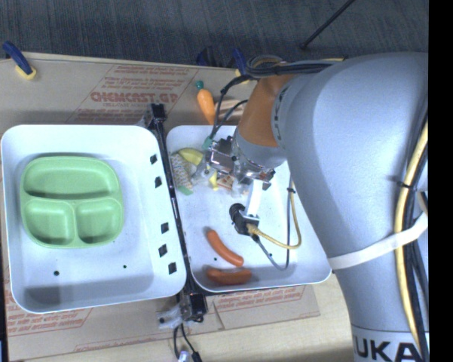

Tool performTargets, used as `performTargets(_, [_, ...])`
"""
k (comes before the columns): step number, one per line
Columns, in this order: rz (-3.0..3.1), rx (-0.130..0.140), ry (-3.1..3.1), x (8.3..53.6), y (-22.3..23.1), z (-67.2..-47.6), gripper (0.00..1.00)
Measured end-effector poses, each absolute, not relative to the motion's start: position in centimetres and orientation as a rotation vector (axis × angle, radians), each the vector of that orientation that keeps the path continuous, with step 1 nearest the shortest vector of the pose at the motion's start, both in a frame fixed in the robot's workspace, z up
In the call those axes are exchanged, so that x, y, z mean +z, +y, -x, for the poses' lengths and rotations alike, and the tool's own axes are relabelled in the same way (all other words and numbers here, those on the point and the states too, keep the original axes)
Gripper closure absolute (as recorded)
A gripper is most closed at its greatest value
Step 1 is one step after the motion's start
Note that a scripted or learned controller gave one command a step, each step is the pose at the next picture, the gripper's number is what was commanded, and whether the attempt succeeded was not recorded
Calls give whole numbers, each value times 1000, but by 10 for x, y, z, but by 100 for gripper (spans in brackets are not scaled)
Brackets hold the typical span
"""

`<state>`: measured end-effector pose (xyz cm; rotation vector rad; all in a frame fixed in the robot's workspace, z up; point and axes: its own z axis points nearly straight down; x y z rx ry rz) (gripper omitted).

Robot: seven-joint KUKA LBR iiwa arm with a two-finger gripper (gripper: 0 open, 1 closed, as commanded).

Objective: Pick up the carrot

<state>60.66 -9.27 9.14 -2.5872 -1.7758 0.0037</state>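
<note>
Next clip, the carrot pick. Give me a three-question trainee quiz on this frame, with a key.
1. True or false: the carrot lies inside the right bin.
2. Which bin holds the green divided tray? A) left bin B) right bin C) neither
3. Fill in: the two sausages lie near the ______ edge of the right bin as the camera sees it.

Key
1. False. The carrot rests on the cardboard just beyond the right bin's far rim.
2. A. The tray sits in the left bin.
3. Near (bottom). Both lie below the tool, which hangs over the bin's far end by a yellowish item.
</note>
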Motion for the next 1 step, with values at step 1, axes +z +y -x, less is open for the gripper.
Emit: performTargets(1, [2396,3,-2029,92,-95,-612,0])
